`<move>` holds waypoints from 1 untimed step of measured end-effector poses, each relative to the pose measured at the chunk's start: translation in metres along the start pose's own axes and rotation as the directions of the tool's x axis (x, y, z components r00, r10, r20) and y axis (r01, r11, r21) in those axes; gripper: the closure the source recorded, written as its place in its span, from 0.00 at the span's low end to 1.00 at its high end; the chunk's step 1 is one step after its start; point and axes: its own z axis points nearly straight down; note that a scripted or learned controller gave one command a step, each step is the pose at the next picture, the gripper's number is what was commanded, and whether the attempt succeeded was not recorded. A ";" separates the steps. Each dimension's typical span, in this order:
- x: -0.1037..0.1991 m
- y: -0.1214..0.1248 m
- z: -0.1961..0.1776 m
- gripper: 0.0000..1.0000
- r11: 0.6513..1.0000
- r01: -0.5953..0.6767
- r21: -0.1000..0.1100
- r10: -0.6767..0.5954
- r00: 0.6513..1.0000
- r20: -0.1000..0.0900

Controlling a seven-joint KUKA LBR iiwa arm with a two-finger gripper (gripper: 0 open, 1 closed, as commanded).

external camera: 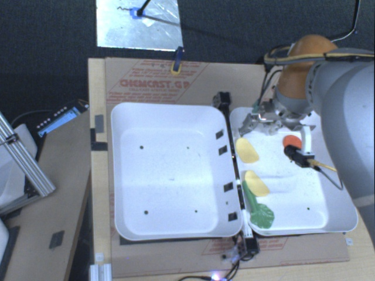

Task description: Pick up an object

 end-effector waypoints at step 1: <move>-0.003 0.001 -0.012 1.00 1.000 -0.001 -0.003 0.001 1.000 0.002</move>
